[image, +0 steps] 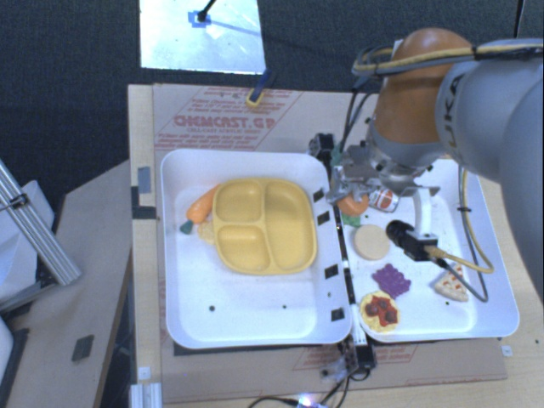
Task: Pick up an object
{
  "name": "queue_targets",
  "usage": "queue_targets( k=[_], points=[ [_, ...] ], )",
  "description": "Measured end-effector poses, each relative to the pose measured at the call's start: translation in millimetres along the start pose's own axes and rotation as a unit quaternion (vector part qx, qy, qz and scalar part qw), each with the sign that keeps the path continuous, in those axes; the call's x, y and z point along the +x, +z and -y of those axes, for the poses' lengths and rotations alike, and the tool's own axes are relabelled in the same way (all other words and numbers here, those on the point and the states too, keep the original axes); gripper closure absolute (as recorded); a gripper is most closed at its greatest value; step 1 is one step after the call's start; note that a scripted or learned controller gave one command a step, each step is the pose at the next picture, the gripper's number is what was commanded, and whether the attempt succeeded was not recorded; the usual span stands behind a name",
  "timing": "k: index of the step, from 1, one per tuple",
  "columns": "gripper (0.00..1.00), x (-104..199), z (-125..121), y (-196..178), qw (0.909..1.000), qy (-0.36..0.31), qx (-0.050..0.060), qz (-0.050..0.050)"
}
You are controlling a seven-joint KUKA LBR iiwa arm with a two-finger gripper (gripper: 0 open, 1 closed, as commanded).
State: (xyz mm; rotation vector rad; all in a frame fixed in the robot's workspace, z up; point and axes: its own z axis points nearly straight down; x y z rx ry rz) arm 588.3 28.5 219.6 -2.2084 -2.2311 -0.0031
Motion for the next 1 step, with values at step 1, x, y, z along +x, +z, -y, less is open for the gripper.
queue_targets(
  k=[1],
  points=[
    [1.00, 31.6, 26.3, -15.0, 1.0000, 0.001, 0.000, 0.001]
  ],
)
